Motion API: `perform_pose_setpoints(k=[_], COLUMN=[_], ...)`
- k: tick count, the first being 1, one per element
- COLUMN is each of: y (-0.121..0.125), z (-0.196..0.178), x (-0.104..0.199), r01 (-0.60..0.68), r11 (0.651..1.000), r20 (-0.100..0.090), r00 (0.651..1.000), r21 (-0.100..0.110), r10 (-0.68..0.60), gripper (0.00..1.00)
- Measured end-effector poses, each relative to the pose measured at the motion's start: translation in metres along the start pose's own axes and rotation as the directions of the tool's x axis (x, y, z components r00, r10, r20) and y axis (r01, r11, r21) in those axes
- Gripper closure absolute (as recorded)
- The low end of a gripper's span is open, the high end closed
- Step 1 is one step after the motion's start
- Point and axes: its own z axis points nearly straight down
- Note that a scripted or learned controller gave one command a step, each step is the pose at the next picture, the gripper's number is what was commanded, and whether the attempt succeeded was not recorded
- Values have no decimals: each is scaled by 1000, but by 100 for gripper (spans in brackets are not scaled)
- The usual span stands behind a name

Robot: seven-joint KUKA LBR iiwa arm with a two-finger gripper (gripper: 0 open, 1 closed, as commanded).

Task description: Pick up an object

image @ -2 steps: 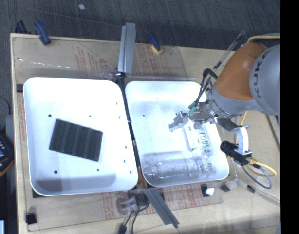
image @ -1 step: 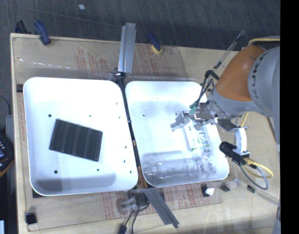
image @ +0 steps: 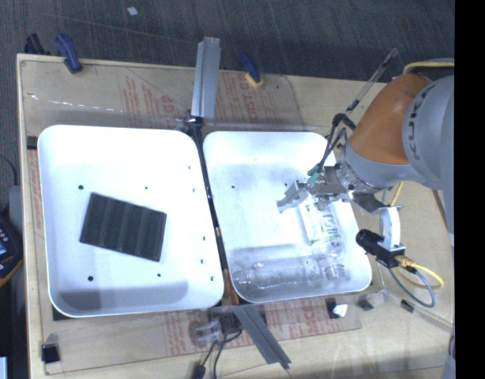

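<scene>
Camera view: pincer (image: pixel 310 192) hangs over the right bin (image: pixel 227 212) — whether it grips anything, I cannot tell. A clear bottle (image: pixel 286 272) lies along that bin's near wall; a dark slab (image: pixel 122 226) rests in the left bin (image: pixel 61 148).

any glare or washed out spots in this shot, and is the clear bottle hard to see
In the camera view, the left bin is blown out to near flat white, with a soft shadow along its lower edge. The right bin looks greyer and speckled. The clear bottle nearly blends into it, marked mainly by faint highlights. The dark ribbed pad stands out sharply. The gripper area is slightly soft.
</scene>
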Motion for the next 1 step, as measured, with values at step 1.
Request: perform_pose_setpoints(k=[1], y=[0], z=[0], x=[0], r01=[0], r11=[1000], r20=[0], r00=[1000], r21=[0], r10=[0], gripper=[0])
